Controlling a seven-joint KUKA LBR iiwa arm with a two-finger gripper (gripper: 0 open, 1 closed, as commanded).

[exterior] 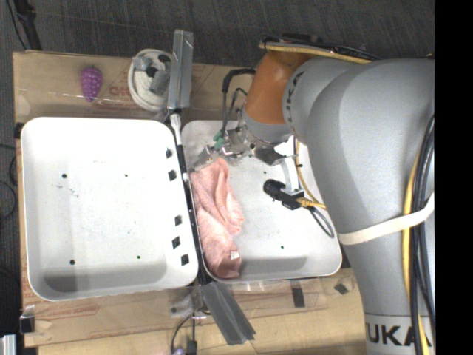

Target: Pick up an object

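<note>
From above, the bench (66, 76) carries two shallow white bins side by side, and the big grey arm (369, 161) comes in from the right and bends down over the right bin (295, 254), its orange band (267, 91) showing just above the wrist. The gripper (230, 145) sits low at the far left corner of that bin, right at the top end of a pink cloth (216, 205). The wrist hardware crowds that spot, so I cannot tell how wide the tool stands or whether it has any of the fabric in its grasp. The cloth lies crumpled in a long strip along the right bin's left wall, running from beneath the gripper down to the near edge, close against the divider between the bins. A small black part with a yellow cable (284, 193) hangs off the arm over the middle of the right bin. The left bin (96, 198) shows its bare white floor. On the bench beyond it rest a small purple object (91, 82) and, near it to the right, a roll of white cord or tape (150, 78).
</note>
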